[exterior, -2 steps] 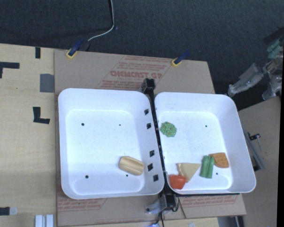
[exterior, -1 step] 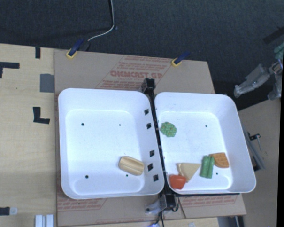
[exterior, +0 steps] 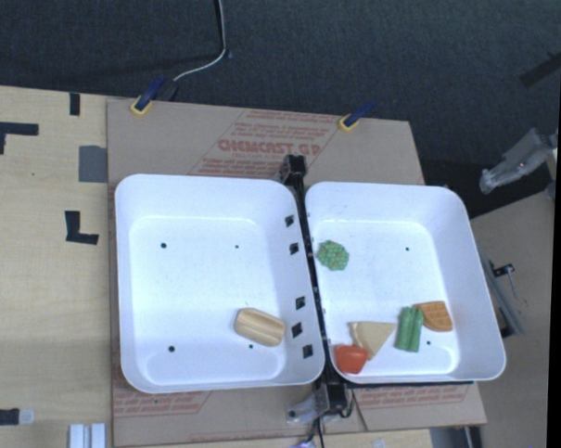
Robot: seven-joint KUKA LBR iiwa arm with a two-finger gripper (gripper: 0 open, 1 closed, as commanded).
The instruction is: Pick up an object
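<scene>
In the left bin [exterior: 140, 259], a tan roll-shaped object [exterior: 259, 326] lies near the front right corner. The right bin [exterior: 447, 226] holds a fuzzy green ball [exterior: 332, 255] close to the divider. Along that bin's front sit a red piece [exterior: 351, 359], a beige wedge [exterior: 373, 336], a green block [exterior: 409, 328] and an orange piece [exterior: 436, 315]. The red piece touches the wedge, and the green block touches the orange piece. A grey part that looks like my gripper [exterior: 517, 166] hangs at the right edge, beyond the right bin's far corner and away from every object.
Both bins rest on a cardboard sheet [exterior: 265, 143] on the wooden bench. Black clips [exterior: 297, 266] run down the seam between the bins. A white cable [exterior: 214, 39] trails across the dark floor at the back.
</scene>
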